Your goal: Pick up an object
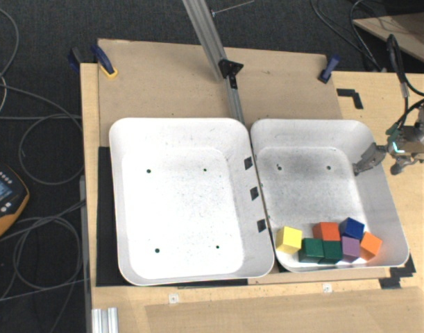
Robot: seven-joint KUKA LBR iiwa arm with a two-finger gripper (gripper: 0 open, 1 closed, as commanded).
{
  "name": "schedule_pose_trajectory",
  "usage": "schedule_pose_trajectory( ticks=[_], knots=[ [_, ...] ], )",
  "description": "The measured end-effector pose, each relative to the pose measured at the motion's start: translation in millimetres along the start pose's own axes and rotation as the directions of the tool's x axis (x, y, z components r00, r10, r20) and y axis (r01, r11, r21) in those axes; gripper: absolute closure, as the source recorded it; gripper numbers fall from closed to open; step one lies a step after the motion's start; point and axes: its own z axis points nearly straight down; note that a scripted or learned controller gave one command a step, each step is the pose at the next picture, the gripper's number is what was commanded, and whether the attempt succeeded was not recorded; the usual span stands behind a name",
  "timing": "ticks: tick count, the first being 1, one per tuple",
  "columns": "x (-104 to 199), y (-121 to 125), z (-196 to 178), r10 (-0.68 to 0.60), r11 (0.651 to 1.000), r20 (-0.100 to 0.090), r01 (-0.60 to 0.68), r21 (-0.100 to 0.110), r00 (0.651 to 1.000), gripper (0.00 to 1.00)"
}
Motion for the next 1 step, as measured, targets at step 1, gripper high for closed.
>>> schedule_pose_trajectory(
  ticks=[1],
  knots=[
    [0.3, 1.0, -2.4, -0.001, 1.000, 0.001, 0.001, -0.005, 1.000, 0.00]
  ],
)
